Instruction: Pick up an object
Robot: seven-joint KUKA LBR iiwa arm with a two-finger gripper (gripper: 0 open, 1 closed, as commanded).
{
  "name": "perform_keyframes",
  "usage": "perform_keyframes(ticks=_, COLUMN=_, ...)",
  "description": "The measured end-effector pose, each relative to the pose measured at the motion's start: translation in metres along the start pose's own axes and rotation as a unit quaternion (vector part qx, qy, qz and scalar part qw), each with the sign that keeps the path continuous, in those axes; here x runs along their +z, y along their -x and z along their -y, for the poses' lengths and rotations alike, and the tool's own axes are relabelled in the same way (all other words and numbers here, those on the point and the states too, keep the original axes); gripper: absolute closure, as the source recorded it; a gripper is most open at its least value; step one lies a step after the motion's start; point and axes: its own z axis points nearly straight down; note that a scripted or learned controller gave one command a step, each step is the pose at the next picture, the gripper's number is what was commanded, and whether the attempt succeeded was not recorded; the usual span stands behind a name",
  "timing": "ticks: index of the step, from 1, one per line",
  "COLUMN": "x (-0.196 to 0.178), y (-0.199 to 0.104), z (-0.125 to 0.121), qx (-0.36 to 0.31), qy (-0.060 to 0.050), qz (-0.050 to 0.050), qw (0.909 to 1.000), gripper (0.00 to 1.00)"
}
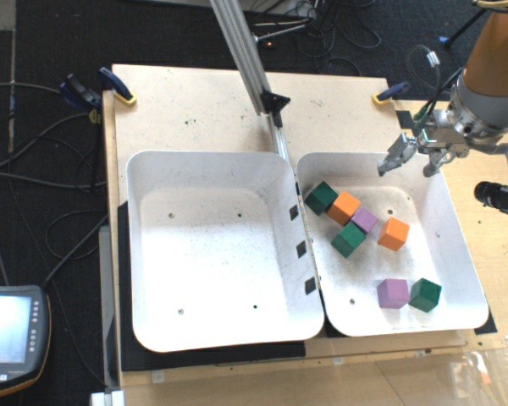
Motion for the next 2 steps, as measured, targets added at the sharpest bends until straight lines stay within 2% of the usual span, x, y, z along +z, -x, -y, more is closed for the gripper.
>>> perform_keyframes(ticks=1, x=-0.003, y=0.0, z=-0.001, qx=0.0, qy=0.003, qz=0.0, qw=1.0, gripper=0.0)
perform_keyframes(ticks=2, x=0.041, y=-0.001, z=-0.005, qx=0.001, qy=0.0, qz=0.0, qw=1.0, gripper=0.0)
